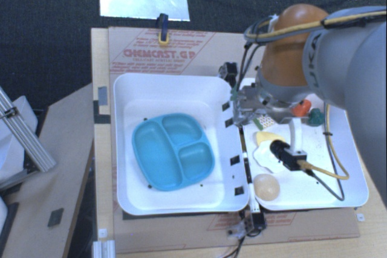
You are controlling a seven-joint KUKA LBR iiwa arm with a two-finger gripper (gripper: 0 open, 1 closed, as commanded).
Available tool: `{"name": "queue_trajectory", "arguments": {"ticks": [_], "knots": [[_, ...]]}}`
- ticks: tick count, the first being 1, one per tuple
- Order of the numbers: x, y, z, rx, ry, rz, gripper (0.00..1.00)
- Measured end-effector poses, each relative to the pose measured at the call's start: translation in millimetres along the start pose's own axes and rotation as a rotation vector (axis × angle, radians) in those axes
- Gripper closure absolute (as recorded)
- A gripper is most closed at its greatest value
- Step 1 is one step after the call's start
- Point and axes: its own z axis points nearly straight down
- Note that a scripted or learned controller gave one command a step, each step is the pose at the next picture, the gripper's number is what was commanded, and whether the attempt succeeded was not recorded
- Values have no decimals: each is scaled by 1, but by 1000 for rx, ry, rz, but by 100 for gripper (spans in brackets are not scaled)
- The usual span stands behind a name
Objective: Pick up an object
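Observation:
The arm reaches in from the right over the right bin. Its gripper hangs low at that bin's left wall, near the far end. Just to its right lies a small green-and-white patterned piece. Below that sit a yellow piece and a white fried-egg toy. A beige ball rests at the bin's near left corner. An orange item and a green item peek out from under the arm. Nothing shows between the gripper's tips.
The left bin holds a blue divided plate near its middle. A divider with black clips runs between the two bins. Cardboard lies under and behind the bins. The bulky arm hides the right bin's far part.

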Motion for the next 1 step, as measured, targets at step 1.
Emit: {"name": "queue_trajectory", "arguments": {"ticks": [1], "knots": [[48,18,-14,-2,1,0,100]]}}
